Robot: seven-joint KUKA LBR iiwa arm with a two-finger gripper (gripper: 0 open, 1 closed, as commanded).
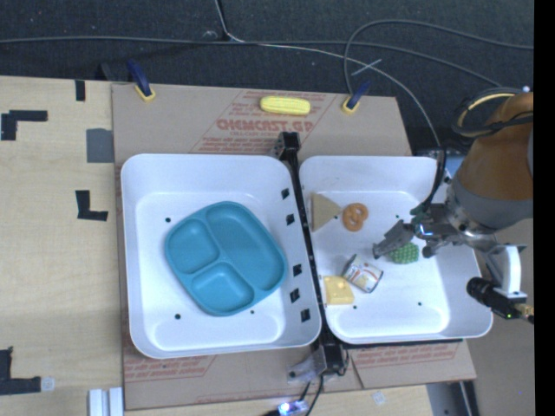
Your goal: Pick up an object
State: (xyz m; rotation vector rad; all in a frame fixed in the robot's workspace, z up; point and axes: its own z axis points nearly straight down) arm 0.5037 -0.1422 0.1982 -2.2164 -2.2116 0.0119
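Note:
My gripper [404, 248] hangs low over the right bin [434, 319], reaching in from the right. It stands open, one dark finger [388, 244] pointing left and the other [428, 249] to the right. A small green object [404, 255] lies on the bin floor between the fingers; I cannot see whether they touch it. Left of it lie a brown ring-shaped piece [354, 217], a tan wedge [324, 211], a small silver wrapped item [364, 276] and a yellow block [338, 290].
The left bin [143, 232] holds a blue divided plate [225, 257]. A yellow corn cob [284, 105] lies on the cardboard behind the bins. A black divider [299, 224] runs between the bins. Cables arc over the back right.

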